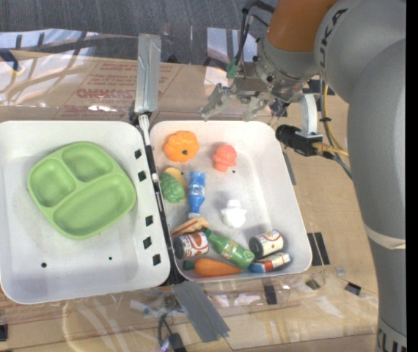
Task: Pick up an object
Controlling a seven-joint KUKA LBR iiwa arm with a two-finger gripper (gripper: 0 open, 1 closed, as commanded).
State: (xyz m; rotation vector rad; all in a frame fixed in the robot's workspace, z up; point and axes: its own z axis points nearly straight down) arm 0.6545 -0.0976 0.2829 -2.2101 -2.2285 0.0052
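Nearby, pumpkin (181, 145), tomato (224, 156), blue bottle (196, 191)

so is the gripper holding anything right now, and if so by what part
Nothing is held. The gripper is up over the far rim of the right bin, fingers spread with nothing between them; the toys lie loose in the bin below.

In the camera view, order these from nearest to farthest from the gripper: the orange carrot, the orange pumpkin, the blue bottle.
From the gripper:
1. Orange pumpkin, right bin's far-left corner.
2. Blue bottle, mid-bin, left of centre.
3. Orange carrot, at the near edge.
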